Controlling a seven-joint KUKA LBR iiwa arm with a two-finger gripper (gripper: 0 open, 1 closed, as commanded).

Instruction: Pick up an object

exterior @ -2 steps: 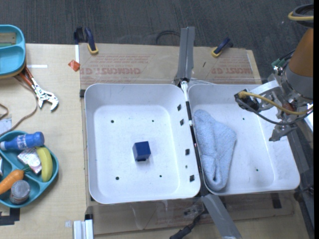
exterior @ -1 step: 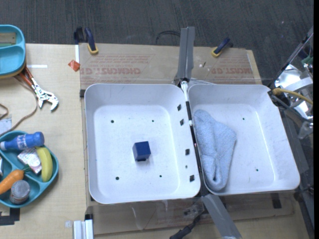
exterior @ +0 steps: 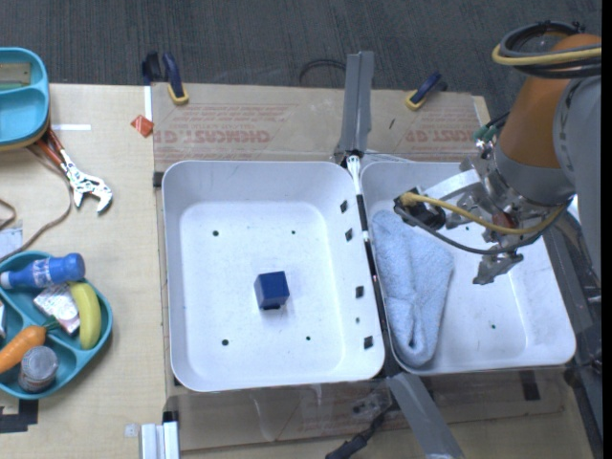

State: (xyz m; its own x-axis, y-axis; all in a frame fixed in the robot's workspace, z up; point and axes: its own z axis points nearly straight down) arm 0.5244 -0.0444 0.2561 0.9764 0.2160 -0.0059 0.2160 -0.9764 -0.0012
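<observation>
A small blue cube lies near the middle of the left white bin. A pale grey-blue towel is crumpled along the left side of the right bin. My gripper hangs over the right bin, to the right of the towel and well away from the cube. A yellow cable and a black fitting stick out leftwards from the wrist, above the towel's top end. I see nothing held in the gripper.
A metal divider runs between the bins at the back. Off to the left of the bins lie a wrench, a blue tray, and a blue plate with a banana, a bottle and other items.
</observation>
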